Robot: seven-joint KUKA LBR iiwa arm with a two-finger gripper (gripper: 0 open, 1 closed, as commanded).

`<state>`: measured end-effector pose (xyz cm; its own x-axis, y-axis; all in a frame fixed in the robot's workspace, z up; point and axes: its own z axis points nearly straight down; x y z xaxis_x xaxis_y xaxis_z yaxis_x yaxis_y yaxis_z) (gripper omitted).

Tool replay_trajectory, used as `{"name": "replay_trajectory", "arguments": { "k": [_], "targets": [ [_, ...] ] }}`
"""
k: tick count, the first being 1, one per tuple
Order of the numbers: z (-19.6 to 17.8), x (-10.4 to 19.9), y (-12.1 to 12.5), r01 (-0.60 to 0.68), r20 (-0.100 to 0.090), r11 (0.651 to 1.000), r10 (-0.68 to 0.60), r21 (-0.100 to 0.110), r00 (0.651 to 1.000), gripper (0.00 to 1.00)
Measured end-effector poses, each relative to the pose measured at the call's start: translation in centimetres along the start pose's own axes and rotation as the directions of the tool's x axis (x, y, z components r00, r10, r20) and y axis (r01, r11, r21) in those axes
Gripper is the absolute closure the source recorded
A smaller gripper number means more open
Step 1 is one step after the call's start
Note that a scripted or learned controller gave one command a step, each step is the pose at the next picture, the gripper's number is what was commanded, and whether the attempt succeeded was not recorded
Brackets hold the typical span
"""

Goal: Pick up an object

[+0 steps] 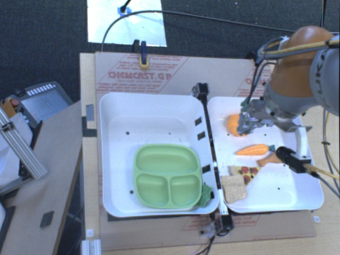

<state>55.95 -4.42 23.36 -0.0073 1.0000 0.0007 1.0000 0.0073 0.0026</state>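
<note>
A grey-and-orange arm (303, 62) lowers its gripper (245, 125) beside a round orange fruit (232, 124) in the right bin (297, 195); whether the claw is spread or closed cannot be told. The rounded fruit could roll free. The left bin (117, 142) holds a green divided plate (166, 175). A carrot (253, 150), bread (234, 188) and a pizza slice (242, 171) lie nearby.

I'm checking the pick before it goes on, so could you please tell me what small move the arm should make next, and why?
Probably a short straight descent onto the orange ball. The pincer sits at the ball's right edge in the right bin, while the carrot, pizza slice and cracker lie farther toward the near rim. Nothing is seen gripped yet.
</note>
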Motion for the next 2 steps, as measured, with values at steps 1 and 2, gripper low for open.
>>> {"name": "replay_trajectory", "arguments": {
  "k": [1,2],
  "targets": [
    [-0.7,5.6,0.1,0.003,-0.001,1.000,-0.003,0.001,1.000,1.00],
    [0.3,9.9,0.9,0.001,0.000,1.000,-0.001,0.001,1.000,1.00]
  ]
}}
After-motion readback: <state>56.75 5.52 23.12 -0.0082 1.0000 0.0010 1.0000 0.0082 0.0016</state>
